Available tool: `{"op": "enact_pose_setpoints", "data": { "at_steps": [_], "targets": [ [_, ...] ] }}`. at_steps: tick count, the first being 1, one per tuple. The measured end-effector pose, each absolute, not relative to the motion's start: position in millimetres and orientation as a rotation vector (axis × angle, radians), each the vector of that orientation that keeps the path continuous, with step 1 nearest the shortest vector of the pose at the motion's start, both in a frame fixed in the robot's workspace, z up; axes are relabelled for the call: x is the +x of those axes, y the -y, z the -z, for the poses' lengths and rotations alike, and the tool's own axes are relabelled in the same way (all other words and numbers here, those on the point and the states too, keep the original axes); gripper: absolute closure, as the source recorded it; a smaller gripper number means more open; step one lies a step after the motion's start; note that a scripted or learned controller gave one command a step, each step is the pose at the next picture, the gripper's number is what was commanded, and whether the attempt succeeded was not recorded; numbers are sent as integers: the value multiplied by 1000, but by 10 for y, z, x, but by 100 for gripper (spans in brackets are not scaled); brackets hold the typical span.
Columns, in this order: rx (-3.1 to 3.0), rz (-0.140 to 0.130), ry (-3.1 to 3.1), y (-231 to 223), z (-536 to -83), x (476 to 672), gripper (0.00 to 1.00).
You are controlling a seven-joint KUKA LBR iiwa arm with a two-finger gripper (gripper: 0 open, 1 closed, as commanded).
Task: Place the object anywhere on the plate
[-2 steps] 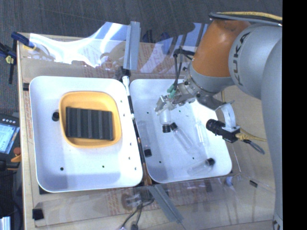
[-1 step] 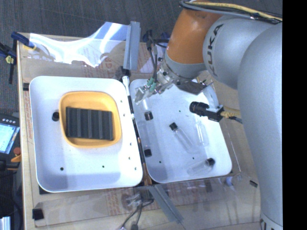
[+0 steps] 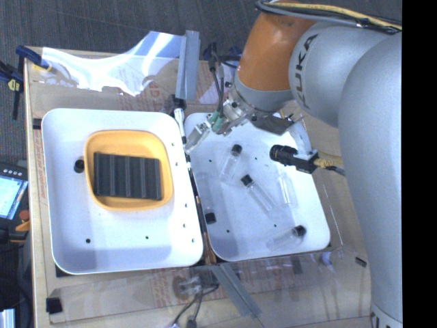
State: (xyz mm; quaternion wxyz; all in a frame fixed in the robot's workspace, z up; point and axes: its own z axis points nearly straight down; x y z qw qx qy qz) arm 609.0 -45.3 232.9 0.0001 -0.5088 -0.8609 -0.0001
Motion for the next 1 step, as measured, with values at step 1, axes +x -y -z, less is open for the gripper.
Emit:
{"op": "enact_pose_setpoints", "data": {
  "at_steps": [1],
  "targets": [
    [-1606,-2,2699,-236,-1905,6429,0]
  ]
}}
